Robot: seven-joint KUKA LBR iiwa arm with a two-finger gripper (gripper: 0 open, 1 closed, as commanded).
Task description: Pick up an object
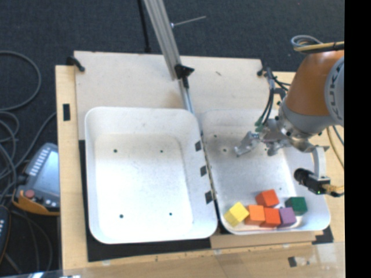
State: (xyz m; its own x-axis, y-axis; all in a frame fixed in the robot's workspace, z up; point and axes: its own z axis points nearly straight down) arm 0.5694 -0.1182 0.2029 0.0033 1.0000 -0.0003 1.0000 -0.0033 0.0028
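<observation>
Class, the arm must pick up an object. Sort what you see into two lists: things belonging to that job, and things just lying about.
Belongs to the job:
claw
yellow block
three orange blocks
purple block
green block
right bin

Just lying about:
left bin
handheld controller
metal rail

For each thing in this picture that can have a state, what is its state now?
claw: above the right bin, holds nothing I can see
yellow block: lies in the right bin, near its front edge
orange blocks: three, clustered beside the yellow block
purple block: touches an orange block
green block: at the right end of the cluster
right bin: holds all blocks
</observation>
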